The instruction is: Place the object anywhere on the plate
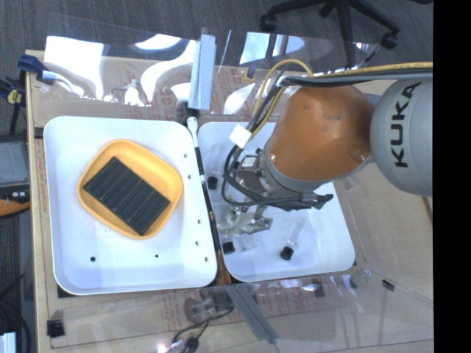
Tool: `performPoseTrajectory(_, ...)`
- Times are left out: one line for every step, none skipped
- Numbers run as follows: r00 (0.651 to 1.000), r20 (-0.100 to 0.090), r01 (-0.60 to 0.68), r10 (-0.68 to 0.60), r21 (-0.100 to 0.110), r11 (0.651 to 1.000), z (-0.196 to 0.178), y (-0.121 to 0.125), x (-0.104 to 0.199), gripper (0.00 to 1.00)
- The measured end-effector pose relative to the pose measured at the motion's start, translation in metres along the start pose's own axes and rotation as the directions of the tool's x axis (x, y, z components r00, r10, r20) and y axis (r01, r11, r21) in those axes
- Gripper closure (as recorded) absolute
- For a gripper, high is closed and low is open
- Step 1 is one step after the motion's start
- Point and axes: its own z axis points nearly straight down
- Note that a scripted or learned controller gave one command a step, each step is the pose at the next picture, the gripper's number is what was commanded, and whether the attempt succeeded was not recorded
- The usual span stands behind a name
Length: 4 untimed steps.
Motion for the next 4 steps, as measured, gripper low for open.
performPoseTrajectory(0.980,-0.001,0.198,-0.198,-0.003,0.980,0.032,0.033,-0.023,1.00)
performPoseTrajectory(0.948,0.001,0.319,-0.319,-0.002,0.948,0.031,0.059,-0.061,1.00)
performPoseTrajectory(0.946,0.002,0.325,-0.325,-0.001,0.946,0.022,0.059,-0.064,1.00)
performPoseTrajectory(0.908,0.000,0.418,-0.418,-0.004,0.908,0.032,0.012,-0.106,1.00)
